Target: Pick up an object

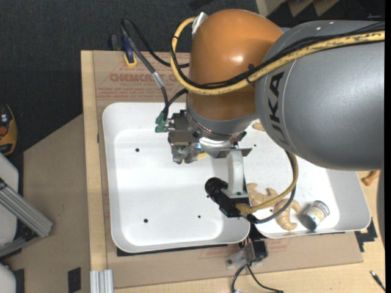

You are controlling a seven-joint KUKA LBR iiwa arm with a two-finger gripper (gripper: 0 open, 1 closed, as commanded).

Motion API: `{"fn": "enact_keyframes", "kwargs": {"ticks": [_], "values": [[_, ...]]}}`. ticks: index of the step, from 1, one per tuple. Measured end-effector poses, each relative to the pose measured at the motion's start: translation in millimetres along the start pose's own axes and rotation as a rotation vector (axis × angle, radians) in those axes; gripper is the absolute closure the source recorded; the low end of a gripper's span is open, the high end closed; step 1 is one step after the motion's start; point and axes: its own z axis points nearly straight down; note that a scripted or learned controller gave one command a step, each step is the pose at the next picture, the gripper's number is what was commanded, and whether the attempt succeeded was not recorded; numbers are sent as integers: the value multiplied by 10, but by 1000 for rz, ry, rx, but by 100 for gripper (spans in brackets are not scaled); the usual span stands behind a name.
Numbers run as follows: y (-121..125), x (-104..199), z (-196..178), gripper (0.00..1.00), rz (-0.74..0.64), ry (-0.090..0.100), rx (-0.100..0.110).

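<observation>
Perhaps two tan pieces (286, 217), one silver can (316, 213), right bin (343, 189)

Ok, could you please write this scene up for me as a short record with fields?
arm: grey arm with an orange band, reaching in from the right
gripper: gripper above the back half of the left bin
left bin: left bin, white, a few small dark dots on its floor
right bin: right bin, white, largely covered by the arm
right bin contents: tan pieces and a small silver cylinder, near the front edge
bench: brown board with red print
</observation>
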Motion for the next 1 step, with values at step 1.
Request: {"fn": "enact_keyframes", "kwargs": {"ticks": [1], "values": [[-163, 326, -1565, 100, -1, 13, -29]]}}
